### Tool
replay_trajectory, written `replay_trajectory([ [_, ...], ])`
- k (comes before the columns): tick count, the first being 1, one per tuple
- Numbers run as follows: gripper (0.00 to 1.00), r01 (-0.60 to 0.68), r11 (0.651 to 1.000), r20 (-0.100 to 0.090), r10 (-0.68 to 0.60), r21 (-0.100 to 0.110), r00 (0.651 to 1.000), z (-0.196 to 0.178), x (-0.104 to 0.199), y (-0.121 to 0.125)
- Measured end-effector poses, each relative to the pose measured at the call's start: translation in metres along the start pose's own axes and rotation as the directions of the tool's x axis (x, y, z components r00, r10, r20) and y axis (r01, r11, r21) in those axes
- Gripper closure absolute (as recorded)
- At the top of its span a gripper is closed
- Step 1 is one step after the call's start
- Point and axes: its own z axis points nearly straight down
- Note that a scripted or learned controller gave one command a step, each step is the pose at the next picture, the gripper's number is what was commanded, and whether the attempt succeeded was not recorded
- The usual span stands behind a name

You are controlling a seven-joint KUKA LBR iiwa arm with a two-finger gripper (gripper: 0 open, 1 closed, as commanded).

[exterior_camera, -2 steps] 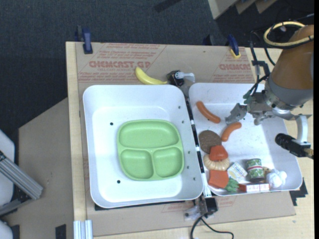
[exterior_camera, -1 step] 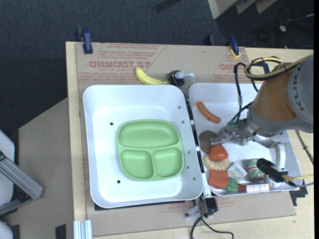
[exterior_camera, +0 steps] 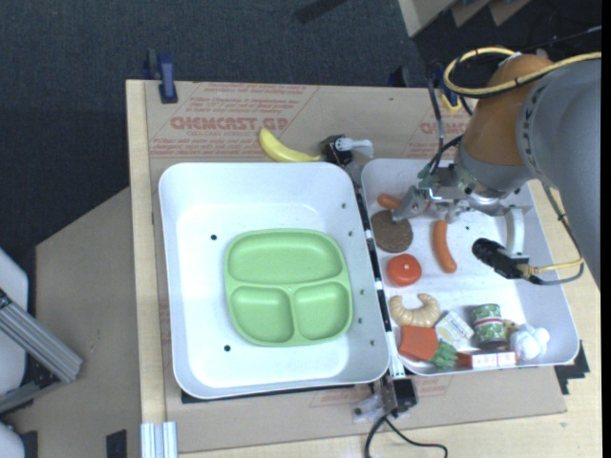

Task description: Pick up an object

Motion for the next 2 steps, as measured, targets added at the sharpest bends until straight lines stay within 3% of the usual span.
replay_trajectory([
  [1,1.0,-0.004,1.0,-0.003,0.004,0.0,1.0,-0.011,0.0,-0.002],
  [2,1.0,-0.004,1.0,-0.007,0.004,0.018,1.0,-0.101,0.029,-0.077],
])
